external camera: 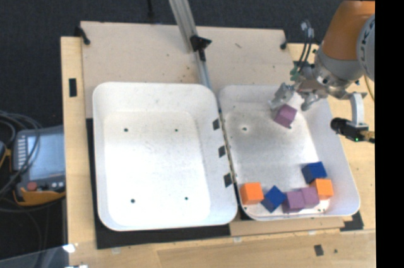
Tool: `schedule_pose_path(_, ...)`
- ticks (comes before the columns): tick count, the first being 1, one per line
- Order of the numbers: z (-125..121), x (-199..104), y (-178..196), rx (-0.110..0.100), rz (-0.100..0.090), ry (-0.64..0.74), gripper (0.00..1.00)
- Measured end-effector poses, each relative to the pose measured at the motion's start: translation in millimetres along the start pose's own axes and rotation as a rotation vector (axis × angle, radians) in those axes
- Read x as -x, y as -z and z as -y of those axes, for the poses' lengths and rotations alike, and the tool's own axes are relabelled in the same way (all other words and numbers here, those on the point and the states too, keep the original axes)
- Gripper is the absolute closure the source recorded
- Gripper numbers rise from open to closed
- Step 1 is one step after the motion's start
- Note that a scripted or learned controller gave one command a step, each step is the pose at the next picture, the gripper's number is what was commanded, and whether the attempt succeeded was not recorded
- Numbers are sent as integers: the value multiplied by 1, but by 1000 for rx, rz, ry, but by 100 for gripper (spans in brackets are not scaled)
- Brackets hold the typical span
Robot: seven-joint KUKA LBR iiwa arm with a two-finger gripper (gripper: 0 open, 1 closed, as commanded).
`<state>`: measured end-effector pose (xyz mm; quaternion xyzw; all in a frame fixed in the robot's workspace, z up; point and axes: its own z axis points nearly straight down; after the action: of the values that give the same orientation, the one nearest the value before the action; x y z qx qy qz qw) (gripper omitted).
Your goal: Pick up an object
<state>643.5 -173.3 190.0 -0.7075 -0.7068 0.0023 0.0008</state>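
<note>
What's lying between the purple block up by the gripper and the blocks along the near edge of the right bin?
Nothing: in the camera view, bare bin floor separates the purple block from the near-edge blocks.

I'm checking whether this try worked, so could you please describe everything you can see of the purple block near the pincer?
The purple block is a small, matt, foam-like cube, tilted with one corner downward. It sits in the upper part of the right bin, directly beneath the pincer, apart from the other blocks. Whether it is lifted or resting cannot be told.
</note>
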Motion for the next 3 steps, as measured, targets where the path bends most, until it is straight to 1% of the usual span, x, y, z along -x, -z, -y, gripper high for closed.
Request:
schedule_pose_path(1, -9, 5, -55, 8, 2, -1, 0)
schedule_pose_path(2, -14, 8, -62, 26, 7, -2, 0)
schedule_pose_path(3, -15, 9, -51, 32, 10, -1, 100)
